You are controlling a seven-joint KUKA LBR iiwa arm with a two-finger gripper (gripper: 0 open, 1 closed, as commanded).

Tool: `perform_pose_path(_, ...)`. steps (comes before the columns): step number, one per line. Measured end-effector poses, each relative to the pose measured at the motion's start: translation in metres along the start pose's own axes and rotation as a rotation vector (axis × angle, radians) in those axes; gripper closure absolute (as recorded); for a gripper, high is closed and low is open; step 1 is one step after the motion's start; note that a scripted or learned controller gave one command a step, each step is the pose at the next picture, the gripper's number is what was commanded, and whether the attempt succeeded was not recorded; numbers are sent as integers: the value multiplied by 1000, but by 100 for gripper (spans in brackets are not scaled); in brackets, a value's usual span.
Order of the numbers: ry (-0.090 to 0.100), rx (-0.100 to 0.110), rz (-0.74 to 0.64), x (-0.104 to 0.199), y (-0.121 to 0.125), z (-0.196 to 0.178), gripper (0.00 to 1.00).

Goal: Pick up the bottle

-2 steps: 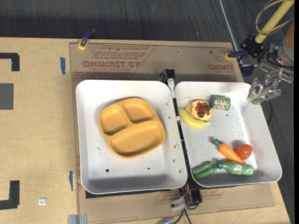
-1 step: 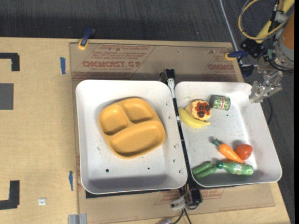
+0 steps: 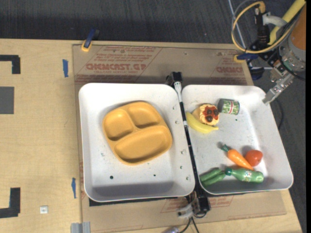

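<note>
In the left bin [image 3: 92,130] sits a yellow divided plate [image 3: 138,131]. The right bin [image 3: 277,144] holds the green bottle [image 3: 245,175] lying along its near edge, beside a carrot [image 3: 236,157]. The gripper [image 3: 273,92] hovers over the far right rim; I cannot tell its state.

Bench [image 3: 39,144]: pale wood top
Cardboard sheet [image 3: 155,57]: flat on the bench, red print
Left bin [image 3: 92,178]: on the cardboard
Right bin [image 3: 279,144]: touching the left bin
</note>
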State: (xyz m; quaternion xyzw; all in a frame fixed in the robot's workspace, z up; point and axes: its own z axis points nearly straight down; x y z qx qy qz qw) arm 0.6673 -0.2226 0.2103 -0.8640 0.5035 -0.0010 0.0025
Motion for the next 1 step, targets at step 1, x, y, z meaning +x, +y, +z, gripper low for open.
perform_pose_path(1,-1,5,6,0,-1,-11,100)
